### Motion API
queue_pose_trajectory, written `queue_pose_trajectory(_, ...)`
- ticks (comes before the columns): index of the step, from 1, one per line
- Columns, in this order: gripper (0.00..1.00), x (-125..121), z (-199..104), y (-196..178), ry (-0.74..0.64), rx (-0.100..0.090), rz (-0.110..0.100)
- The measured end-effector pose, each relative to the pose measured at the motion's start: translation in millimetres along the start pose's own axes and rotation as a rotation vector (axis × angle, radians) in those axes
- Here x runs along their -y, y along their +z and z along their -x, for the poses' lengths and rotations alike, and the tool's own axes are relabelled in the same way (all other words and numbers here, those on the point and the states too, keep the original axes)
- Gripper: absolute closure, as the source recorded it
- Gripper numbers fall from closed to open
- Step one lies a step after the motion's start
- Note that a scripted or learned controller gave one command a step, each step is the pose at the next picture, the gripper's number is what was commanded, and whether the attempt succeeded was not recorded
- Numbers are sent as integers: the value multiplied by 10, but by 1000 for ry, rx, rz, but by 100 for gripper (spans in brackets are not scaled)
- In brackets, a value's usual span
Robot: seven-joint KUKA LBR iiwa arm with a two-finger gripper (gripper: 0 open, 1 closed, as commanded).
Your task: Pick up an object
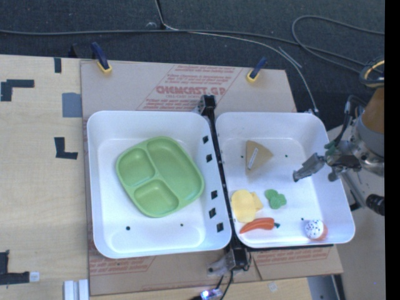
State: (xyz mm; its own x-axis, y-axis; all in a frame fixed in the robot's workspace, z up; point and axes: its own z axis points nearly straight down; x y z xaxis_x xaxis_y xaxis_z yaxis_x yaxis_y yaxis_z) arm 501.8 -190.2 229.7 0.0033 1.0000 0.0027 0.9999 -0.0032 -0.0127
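A: Arm, position?
B: Enters from the right edge, orange band uppermost, wrist angled left and down.
A: Tool?
B: Two dark fingers spread apart, nothing between them.

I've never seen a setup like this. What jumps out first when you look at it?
The green tray with three compartments stands out, lying in the left bin. The right bin holds small toy foods: a tan wedge, a yellow piece, a green piece, a carrot and a white-and-orange ball. The hand reaches over that bin's right side.
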Motion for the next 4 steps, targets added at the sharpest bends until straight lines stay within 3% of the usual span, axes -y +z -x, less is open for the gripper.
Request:
queue_pose_trajectory(1,0,-25,-4,-58,-4,3,11)
queue_pose_trajectory(3,0,93,-54,991,-4,0,4)
queue_pose_trajectory(4,0,84,-54,1468,-4,5,13)
